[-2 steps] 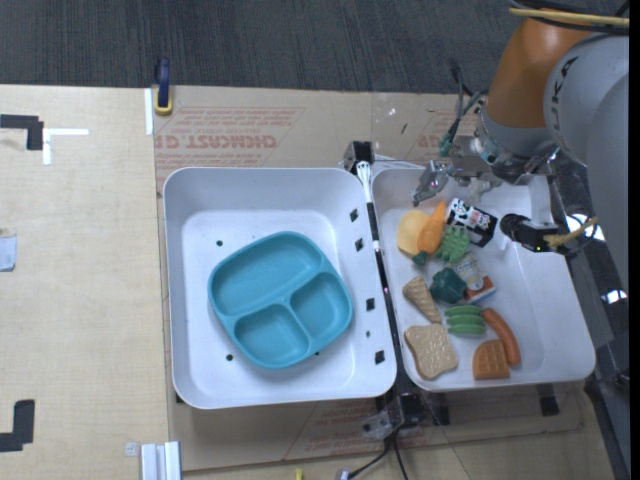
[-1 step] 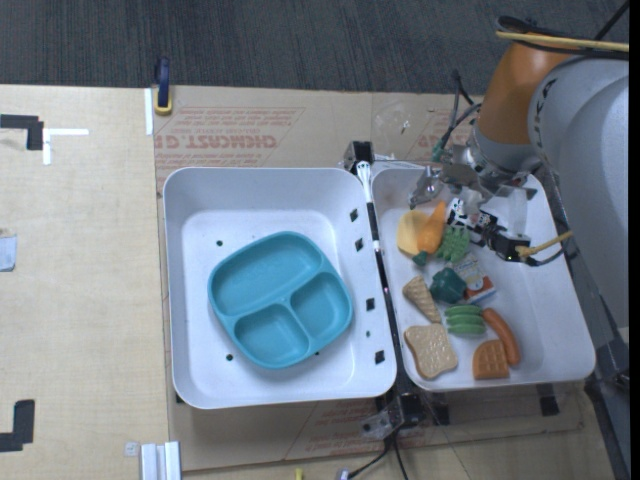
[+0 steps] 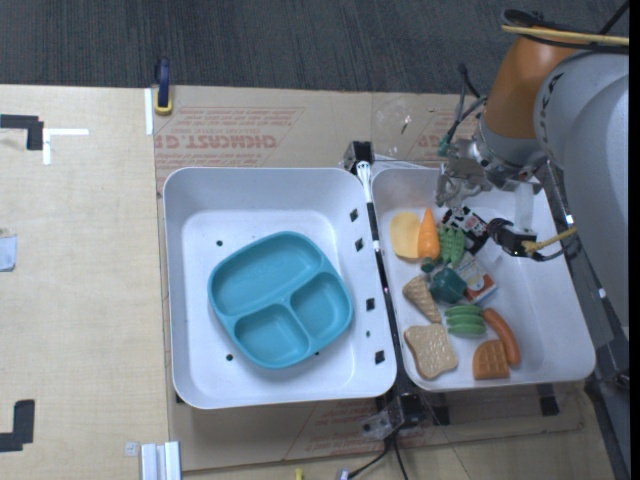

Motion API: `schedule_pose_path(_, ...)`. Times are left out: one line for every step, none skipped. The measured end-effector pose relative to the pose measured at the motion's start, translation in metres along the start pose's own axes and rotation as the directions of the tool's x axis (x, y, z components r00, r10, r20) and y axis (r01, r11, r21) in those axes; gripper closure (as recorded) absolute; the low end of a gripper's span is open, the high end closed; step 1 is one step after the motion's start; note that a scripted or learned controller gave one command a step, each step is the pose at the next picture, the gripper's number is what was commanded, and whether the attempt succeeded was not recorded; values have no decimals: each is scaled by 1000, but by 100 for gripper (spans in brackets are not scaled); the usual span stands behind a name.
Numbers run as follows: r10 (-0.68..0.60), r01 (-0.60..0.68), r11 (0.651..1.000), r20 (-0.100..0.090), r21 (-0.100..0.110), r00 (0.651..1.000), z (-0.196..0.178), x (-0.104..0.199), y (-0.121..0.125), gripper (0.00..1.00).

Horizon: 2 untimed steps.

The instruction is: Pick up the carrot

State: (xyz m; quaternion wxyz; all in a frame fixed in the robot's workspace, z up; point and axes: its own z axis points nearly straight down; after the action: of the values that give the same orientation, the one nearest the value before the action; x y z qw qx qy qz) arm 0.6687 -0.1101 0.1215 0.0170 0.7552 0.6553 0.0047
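Two white bins sit side by side, and we locate the carrot [image 3: 429, 234] in the upper left of the right bin [image 3: 560, 358], touching a pale yellow food piece [image 3: 404, 235] and still resting among the other toy foods. We place the gripper [image 3: 462, 196] just right of and above the carrot. We judge the pick not yet done: descent, grasp and lift all remain.

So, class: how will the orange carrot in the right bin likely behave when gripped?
The carrot looks like smooth moulded plastic, so probably stiff, light and somewhat slippery. Its tapered, rounded shape may roll or squirt sideways. It lies against the yellow piece, which could shift too.
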Motion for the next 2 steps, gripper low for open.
schedule_pose_path(0,0,1000,0,0,1000,0,0,0,0)
schedule_pose_path(35,-35,999,-12,32,999,28,10,-41,0)
